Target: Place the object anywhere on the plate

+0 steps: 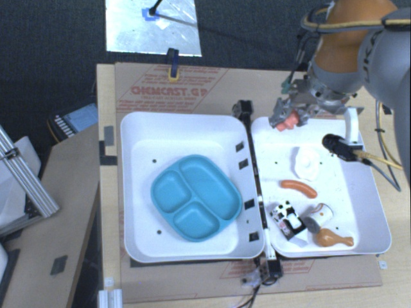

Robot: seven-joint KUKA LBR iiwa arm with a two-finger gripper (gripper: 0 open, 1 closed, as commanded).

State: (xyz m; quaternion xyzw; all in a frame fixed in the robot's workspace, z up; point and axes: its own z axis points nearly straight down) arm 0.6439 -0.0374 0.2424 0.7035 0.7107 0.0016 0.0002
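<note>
Your end effector [287, 115] hangs over the far left corner of the right bin [366, 191], and a small pinkish-red object [290, 120] sits between its fingers, so it reads as narrow and closed on that piece, carried clear of the bin floor. That height makes sense: the divider between the bins has to be cleared before the load goes left. The blue sectioned plate [194, 196] lies flat in the left bin [138, 146], well apart from the load. Left behind in the right bin are a white lump [307, 162], a toy sausage [298, 187], a black-and-white block [288, 219] and a brown drumstick shape [332, 237], which you need not disturb.
</note>
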